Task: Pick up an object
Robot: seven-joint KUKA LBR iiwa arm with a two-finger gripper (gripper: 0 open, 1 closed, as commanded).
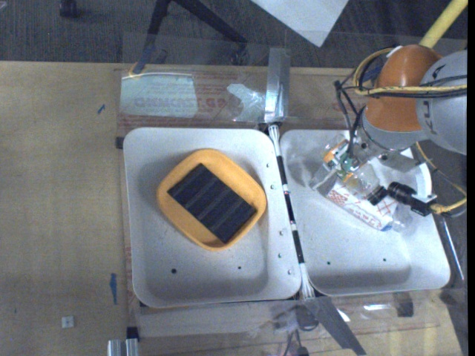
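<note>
Item: bench with two shallow white bins, side by side. Left bin (141,265): one yellow block (211,208), rounded, dark and ribbed on its top face, lying flat and turned at an angle to the bin walls, about the middle of the bin and somewhat toward the far edge. Right bin (356,273): one clear packet (364,205), crinkled, with red-and-white print, lying flat toward the far right corner; the near half of this bin's floor is bare. Gripper (335,165): low in the right bin, near its far edge, at the packet's left end; it either touches the clear film there or hangs just over it, and which of the two cannot be told. Opening: cannot be told, since the wrist and the glare on the film hide its working end; nothing can be confirmed as held. Step in hand, by judgement: closing on the clear packet, the nearest candidate for the pick. Handling notes: the film looks thin, slack and slippery, so a pinch at the bare edge is likely to slide off; a grasp should take a fold or the printed middle, pressed toward the bin floor before closing, then lifted straight and slowly, clear of the far wall. Alternative: the yellow block looks rigid but wide, probably too broad to span; its rim would be the likelier hold.
</note>
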